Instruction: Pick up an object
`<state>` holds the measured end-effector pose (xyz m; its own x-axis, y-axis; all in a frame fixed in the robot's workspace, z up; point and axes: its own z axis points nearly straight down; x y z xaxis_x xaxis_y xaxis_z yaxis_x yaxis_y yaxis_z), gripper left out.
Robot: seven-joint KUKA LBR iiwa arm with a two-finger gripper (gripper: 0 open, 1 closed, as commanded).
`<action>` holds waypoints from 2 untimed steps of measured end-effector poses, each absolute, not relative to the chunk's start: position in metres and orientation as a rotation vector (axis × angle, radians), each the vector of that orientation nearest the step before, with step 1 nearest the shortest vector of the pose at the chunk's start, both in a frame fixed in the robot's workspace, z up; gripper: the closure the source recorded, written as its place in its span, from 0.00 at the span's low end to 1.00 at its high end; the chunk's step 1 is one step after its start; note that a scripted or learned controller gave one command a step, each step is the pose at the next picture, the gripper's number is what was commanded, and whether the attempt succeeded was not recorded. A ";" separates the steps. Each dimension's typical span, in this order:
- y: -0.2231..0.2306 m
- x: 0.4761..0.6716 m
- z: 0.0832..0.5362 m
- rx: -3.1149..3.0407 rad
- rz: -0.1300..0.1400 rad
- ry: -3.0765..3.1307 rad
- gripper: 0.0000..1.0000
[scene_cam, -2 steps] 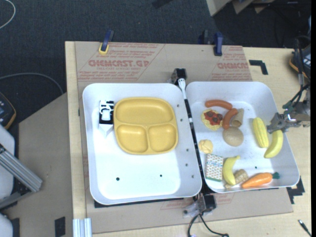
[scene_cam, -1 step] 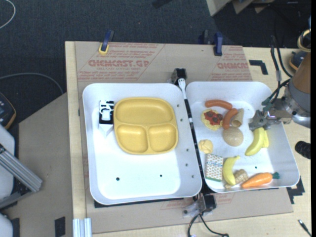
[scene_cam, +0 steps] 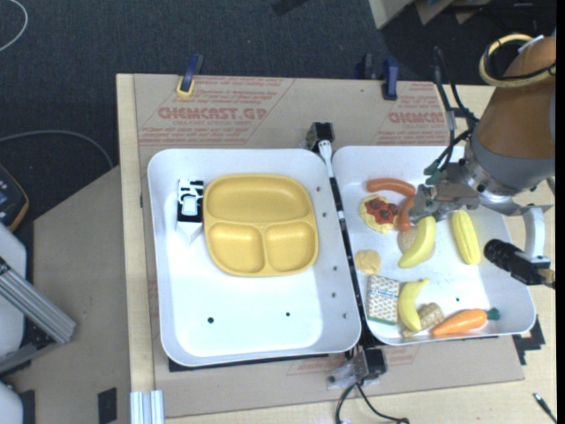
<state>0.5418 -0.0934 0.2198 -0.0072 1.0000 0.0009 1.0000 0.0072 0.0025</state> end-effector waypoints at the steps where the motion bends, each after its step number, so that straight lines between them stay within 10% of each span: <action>1: -0.039 0.552 0.233 2.213 0.006 2.228 1.00; 2: 0.003 0.552 0.219 2.219 -0.002 2.230 1.00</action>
<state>0.5517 0.0027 0.2191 -0.0047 1.0000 0.0020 1.0000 0.0047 -0.0040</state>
